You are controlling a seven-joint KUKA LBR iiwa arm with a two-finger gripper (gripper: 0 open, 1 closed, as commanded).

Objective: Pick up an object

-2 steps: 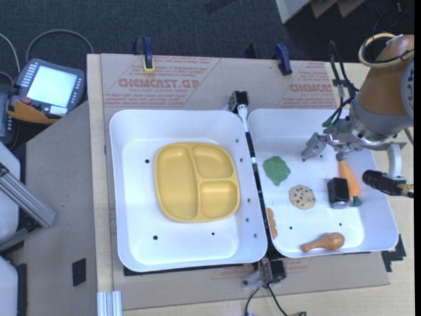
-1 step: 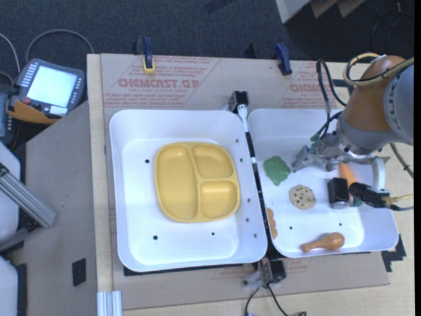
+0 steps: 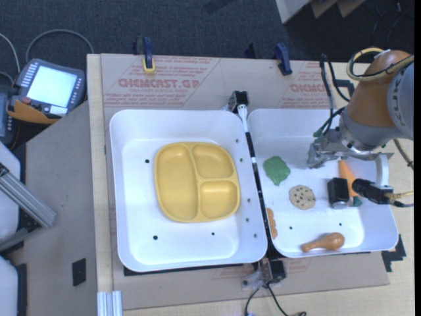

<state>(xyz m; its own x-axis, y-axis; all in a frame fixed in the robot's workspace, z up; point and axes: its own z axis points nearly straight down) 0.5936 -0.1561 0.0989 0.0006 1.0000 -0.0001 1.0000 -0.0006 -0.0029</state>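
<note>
In the right bin (image 3: 289,129) lie a green leafy piece (image 3: 276,169), a round speckled cookie (image 3: 302,197), a tan drumstick (image 3: 323,243) near the front wall, and an orange carrot-like stick (image 3: 346,171). A small orange piece (image 3: 271,223) rests against that bin's left wall. My gripper (image 3: 318,158) hangs low over the right bin's middle, to the right of the green piece and above the cookie. The carrot stick is just to its right, partly hidden by the wrist. I see nothing held in it.
The left bin (image 3: 131,176) holds a yellow divided plate (image 3: 197,180). The grey arm with its orange band (image 3: 378,97) comes in over the right bin's far right corner. A pendant with a screen (image 3: 47,87) lies off the bench at the left.
</note>
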